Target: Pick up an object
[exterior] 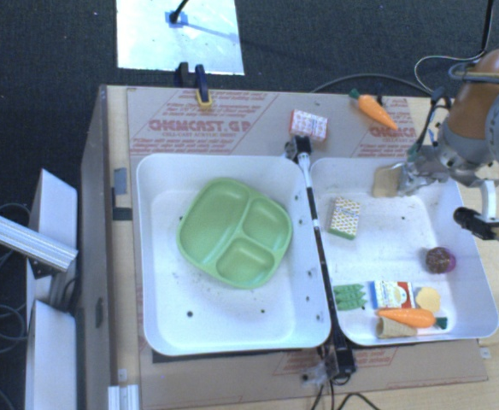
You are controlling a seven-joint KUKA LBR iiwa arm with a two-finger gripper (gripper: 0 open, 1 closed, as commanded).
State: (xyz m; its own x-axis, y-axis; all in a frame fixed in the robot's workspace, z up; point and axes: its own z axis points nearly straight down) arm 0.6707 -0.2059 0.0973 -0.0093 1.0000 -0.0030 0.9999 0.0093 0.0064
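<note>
Two white bins point(160, 331) sit on your bench. At upper right your gripper point(413, 178) touches a tan block point(388, 182); I cannot tell its grip. Next, close and lift.

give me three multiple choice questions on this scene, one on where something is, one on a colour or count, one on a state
1. Where is the green divided plate?
A. in the left bin
B. in the right bin
C. on the cardboard behind the bins

2. How many toy carrots are there?
A. one
B. two
C. four

3. How does the plate lie?
A. upside down
B. on its edge
C. right way up, compartments showing

Key:
1 A, it lies inside the left bin.
2 B, one carrot lies on the cardboard behind the bins and another carrot lies at the front of the right bin.
3 C, its three hollows face the camera.
</note>
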